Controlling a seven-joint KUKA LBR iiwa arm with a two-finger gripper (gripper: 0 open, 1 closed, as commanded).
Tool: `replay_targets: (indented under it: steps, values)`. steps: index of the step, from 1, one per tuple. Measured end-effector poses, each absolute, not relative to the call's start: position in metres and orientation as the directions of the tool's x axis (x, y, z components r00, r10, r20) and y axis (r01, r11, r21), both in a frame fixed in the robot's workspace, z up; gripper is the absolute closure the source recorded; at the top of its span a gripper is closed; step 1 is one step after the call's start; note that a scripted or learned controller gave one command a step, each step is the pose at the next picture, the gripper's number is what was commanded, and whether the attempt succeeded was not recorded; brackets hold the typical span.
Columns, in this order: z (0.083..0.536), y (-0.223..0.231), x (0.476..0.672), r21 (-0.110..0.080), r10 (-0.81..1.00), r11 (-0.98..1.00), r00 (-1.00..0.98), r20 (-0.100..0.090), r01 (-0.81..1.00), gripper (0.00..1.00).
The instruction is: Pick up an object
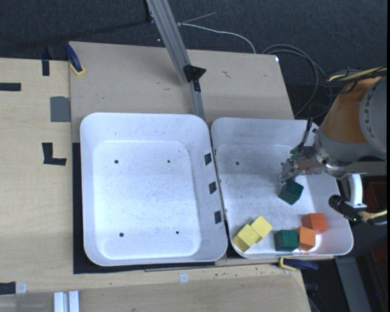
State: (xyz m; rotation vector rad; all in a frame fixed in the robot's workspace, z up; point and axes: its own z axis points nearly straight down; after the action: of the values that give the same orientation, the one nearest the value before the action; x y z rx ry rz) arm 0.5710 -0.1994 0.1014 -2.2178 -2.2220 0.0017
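In the right bin, camera view: dark green block, tilted, directly beneath and touching the gripper, which reaches in from the right. Claw spread cannot be told. Near the bin's front wall, well apart: yellow blocks, green cube, orange blocks.

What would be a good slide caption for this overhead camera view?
Robot gripper poised just above a dark green block in the right bin, with yellow, green and orange blocks nearby.
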Motion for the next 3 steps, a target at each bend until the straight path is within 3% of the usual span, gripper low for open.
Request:
replay_targets:
  steps: [1, 2, 3]
  values:
    - [0.101, -0.199, 0.571, -0.002, 1.000, 0.002, -0.002, 0.001, 1.000, 0.00]
    - [0.092, -0.160, 0.506, -0.003, 1.000, -0.001, 0.001, 0.000, 1.000, 0.00]
    - [0.102, -0.160, 0.507, -0.003, 1.000, 0.001, -0.001, 0.001, 1.000, 1.00]
